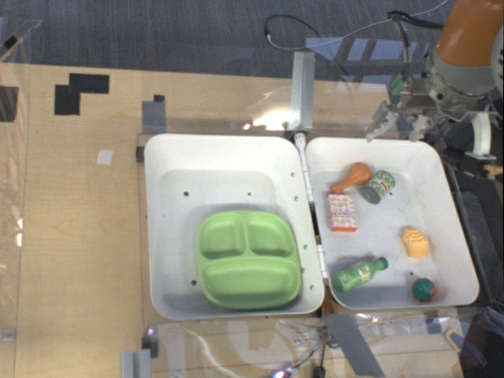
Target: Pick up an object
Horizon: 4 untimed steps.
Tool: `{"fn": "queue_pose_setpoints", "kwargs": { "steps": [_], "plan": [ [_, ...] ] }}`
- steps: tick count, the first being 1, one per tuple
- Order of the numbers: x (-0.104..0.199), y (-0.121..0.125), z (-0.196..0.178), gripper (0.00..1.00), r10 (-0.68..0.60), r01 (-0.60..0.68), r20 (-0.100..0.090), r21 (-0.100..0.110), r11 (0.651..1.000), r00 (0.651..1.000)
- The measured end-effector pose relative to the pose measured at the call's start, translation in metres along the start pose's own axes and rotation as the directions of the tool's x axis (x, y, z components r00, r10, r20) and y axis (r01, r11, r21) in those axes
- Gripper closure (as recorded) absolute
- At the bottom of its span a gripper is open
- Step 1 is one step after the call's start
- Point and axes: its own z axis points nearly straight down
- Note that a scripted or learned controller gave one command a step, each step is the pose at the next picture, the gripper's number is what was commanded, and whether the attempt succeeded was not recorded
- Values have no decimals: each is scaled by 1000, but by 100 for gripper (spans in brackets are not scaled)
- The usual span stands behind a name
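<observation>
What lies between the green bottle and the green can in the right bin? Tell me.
In the camera view, the pink-and-white box lies roughly between the green bottle and the green can, a little left of the line; the rest is bare bin floor.

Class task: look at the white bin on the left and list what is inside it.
Inside the left bin lies one green divided tray, its three compartments holding nothing. The bin floor beneath the tray is covered, so anything under it cannot be seen.

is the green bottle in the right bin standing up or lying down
Lying down. The green bottle rests on its side on the floor of the right bin, near the front edge, its cap pointing toward the yellow toy.
</observation>
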Motion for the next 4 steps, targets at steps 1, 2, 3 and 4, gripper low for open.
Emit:
{"fn": "queue_pose_setpoints", "kwargs": {
  "steps": [1, 2, 3, 4],
  "plan": [
    [-31, -2, 110, 0, -33, 33, 0, 2, 999, 999],
    [-65, -17, 182, 0, -90, 90, 0, -3, 996, 996],
    [-64, -14, 173, 100, -93, 93, 0, -5, 996, 996],
    [6, -3, 85, 100, -38, 38, 0, -3, 999, 999]
  ]
}}
